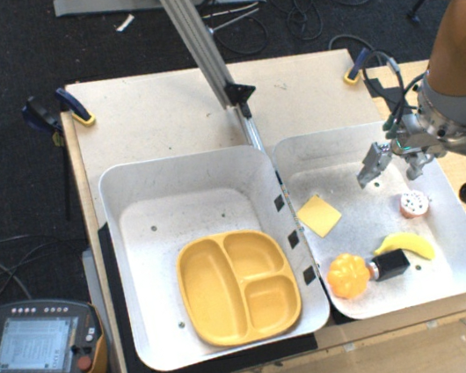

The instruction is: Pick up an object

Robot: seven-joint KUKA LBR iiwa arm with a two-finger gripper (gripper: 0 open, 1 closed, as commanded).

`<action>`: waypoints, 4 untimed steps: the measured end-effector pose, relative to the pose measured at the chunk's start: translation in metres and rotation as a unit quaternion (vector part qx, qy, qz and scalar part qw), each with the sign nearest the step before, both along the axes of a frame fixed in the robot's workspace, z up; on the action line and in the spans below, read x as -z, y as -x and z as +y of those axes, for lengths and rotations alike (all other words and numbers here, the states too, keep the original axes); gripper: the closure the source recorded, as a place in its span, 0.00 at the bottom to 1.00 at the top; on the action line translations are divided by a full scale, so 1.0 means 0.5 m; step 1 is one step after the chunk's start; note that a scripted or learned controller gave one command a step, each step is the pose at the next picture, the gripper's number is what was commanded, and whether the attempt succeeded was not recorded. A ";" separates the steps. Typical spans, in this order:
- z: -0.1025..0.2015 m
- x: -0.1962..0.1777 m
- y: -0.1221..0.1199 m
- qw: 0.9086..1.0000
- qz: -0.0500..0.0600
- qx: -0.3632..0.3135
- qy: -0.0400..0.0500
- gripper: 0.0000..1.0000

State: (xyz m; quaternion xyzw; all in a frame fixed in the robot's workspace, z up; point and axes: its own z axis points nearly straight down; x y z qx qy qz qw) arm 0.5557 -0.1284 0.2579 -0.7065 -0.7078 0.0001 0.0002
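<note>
Probably light and soft, the yellow sponge (319,215) is lying at seven o'clock of the pincer (392,160), which is hanging open, holding nothing; squeezing its flat edges suits.

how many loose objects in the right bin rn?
5, all in the right bin: yellow square at left, small round piece at right, orange ball, black block and banana along the front. None look hidden.
</note>
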 end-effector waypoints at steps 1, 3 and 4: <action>0.000 0.000 0.000 1.000 0.000 0.000 0.000 0.00; -0.006 0.203 -0.001 1.000 0.003 0.001 0.000 0.00; -0.018 0.298 0.012 1.000 0.003 0.001 0.000 0.00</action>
